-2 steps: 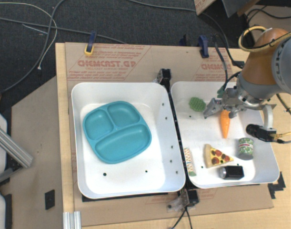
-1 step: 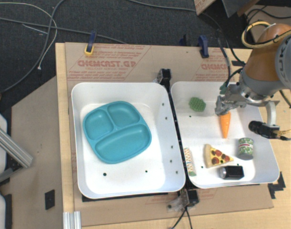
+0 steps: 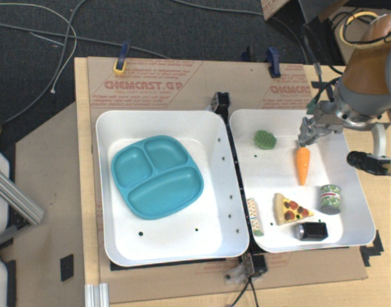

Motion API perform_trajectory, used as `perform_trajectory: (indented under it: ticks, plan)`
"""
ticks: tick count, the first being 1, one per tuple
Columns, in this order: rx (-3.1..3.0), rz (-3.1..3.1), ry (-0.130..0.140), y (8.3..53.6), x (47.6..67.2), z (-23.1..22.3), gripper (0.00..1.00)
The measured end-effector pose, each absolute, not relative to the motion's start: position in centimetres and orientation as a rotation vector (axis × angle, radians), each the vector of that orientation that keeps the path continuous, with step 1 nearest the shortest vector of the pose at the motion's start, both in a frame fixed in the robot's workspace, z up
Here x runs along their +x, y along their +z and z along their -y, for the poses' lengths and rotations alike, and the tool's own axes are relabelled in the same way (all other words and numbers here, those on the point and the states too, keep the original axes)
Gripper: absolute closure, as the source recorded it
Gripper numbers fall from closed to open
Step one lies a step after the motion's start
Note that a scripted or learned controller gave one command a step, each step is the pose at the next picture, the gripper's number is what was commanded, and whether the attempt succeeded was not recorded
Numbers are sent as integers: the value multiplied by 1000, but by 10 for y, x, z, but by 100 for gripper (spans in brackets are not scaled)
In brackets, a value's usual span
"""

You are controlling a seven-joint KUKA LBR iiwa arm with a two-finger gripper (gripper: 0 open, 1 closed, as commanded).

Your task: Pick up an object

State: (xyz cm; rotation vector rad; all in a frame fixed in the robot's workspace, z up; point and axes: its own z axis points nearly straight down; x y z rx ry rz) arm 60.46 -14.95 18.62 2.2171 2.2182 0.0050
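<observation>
My gripper (image 3: 307, 135) hangs over the far part of the right bin (image 3: 355, 235), just above the top end of an orange toy carrot (image 3: 302, 165) that lies lengthwise on the bin floor. Left of the gripper sits a green knobbly lump (image 3: 265, 139). Toward the near side lie a toy pizza slice (image 3: 290, 208), a small green-labelled can (image 3: 330, 198), a black block (image 3: 312, 231) and a striped bar (image 3: 253, 215) against the left wall. Nothing is visibly lifted off the floor.
The left bin (image 3: 118, 235) holds a blue divided plate (image 3: 158, 176). A black clamp (image 3: 221, 101) sits at the far end of the wall between the bins. The arm's orange band (image 3: 368, 62) and grey wrist overhang the right bin's far right corner.
</observation>
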Motion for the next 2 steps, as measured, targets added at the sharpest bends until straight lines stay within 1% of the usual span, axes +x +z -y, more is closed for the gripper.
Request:
perform_trajectory:
  ticks: [1, 2]
  plan:
    - [2217, -2220, 4, 214, 606, 150, 100]
    - [2215, -2230, 4, 224, 605, 94, 100]
